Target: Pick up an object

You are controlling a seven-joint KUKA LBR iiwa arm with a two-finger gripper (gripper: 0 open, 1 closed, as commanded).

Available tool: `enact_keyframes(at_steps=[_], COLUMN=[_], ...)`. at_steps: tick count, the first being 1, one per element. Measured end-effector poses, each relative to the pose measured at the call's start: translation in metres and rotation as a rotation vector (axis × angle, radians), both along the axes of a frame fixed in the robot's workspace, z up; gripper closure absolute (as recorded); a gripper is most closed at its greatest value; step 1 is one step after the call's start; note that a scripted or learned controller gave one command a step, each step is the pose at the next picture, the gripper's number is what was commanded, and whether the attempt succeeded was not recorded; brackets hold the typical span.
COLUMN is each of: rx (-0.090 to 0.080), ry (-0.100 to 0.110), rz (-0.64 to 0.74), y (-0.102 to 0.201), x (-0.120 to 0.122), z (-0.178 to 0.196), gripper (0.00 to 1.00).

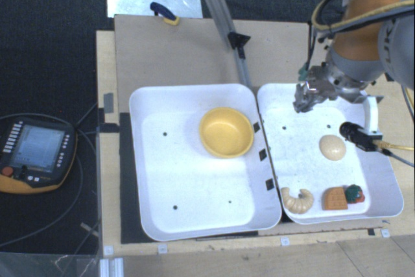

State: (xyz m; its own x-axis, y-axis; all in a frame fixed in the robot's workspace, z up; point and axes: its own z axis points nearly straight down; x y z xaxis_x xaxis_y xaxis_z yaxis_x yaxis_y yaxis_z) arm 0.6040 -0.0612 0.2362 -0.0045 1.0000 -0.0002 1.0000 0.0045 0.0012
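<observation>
Where the right bin holds it, egg [332, 147], cream, smooth, oval

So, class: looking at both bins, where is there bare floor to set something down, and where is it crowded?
Left bin: bare everywhere around the yellow bowl, mostly its left and front. Right bin: a bare strip between the claw and the croissant. Crowded: the right bin's front, with croissant, egg and orange toy.

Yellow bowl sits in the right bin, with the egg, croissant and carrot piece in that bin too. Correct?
Not quite. The camera view shows the yellow bowl in the left bin, alone there. The egg, croissant and carrot piece are in the right bin as you said.
</observation>
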Motion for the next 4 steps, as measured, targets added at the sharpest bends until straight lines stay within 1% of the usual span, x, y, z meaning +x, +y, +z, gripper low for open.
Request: enact_keyframes(at_steps=[1,2,3,4], rx=[0.001,0.001,0.002,0.0], ry=[0.0,0.001,0.0,0.0], rz=[0.001,0.0,0.0,-0.004], y=[0.053,0.106,0.156,0.153], x=[0.015,0.031,0.043,0.043], z=[0.009,-0.004,0.006,0.006], gripper=[1.0,1.0,1.0,0.0])
